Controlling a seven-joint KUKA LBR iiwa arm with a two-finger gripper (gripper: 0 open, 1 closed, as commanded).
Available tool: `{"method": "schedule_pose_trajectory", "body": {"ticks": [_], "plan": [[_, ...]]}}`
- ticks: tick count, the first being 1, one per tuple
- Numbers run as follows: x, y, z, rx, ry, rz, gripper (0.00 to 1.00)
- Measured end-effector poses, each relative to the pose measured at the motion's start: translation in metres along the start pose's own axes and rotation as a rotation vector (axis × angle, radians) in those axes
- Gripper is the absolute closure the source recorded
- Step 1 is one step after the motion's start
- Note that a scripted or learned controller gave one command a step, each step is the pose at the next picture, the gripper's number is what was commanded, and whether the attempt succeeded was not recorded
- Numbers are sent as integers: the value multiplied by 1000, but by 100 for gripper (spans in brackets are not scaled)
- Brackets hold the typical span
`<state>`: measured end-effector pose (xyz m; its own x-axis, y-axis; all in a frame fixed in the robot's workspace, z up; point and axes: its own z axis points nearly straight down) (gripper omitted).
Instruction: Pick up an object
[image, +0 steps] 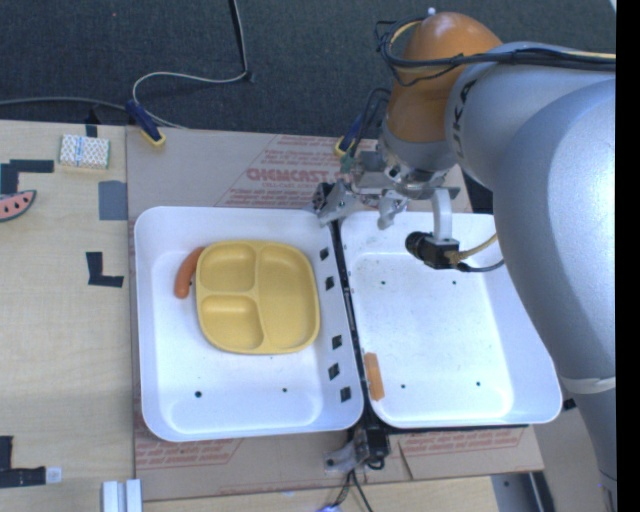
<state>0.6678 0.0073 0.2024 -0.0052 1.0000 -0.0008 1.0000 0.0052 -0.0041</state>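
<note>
A yellow divided plate (257, 296) lies in the left bin (170, 400). An orange sausage-shaped piece (185, 273) rests against the plate's left rim. A small orange piece (373, 375) lies at the left wall of the right bin (500, 380), near the front. My gripper (368, 201) hangs over the back end of the divider between the two bins, away from all three objects. I see nothing held in it.
The big grey arm covers the right side of the view and the back right corner of the right bin. A black cable fitting (432, 248) hangs from the wrist over the right bin. Tape marks, a small patterned block (84, 151) and cables lie on the bench outside the bins.
</note>
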Motion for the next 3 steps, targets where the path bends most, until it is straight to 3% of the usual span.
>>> {"method": "schedule_pose_trajectory", "body": {"ticks": [1, 2, 3], "plan": [[1, 0, -9, 1, 1, -2, 100], [1, 0, -9, 1, 0, -1, 0], [1, 0, -19, 2, 2, -3, 100]]}}
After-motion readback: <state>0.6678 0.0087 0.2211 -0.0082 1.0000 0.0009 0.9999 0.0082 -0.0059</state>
